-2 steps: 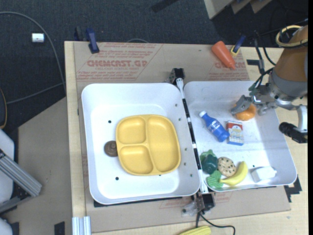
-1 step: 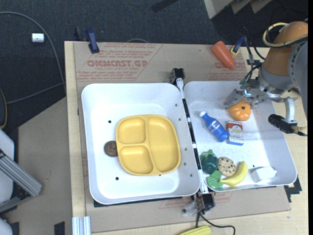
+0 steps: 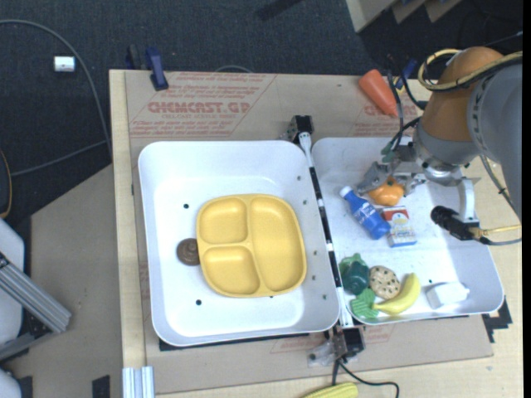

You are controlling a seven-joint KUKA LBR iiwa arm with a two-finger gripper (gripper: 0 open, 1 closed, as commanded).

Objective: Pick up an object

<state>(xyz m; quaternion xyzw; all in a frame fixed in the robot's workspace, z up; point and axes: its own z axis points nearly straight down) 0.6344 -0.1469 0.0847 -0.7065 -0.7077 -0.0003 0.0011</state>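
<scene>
My gripper point(image 3: 392, 181) is low over the back of the right bin point(image 3: 473, 264), right above a small orange fruit point(image 3: 386, 195) that lies at its tip. Whether it grips the fruit cannot be made out. Just left of the fruit a blue bottle point(image 3: 365, 214) lies at a slant, with a small red and white box point(image 3: 401, 225) beside it. At the bin's front sit a green toy point(image 3: 355, 274), a spotted cookie point(image 3: 383, 280), a banana point(image 3: 400, 297) and a white block point(image 3: 445, 293).
The left bin point(image 3: 158, 189) holds a yellow divided plate point(image 3: 249, 245) with a brown disc point(image 3: 187, 251) at its left edge. An orange object point(image 3: 379, 92) lies on the bench behind the right bin. A black clip point(image 3: 300, 127) sits where the bins meet.
</scene>
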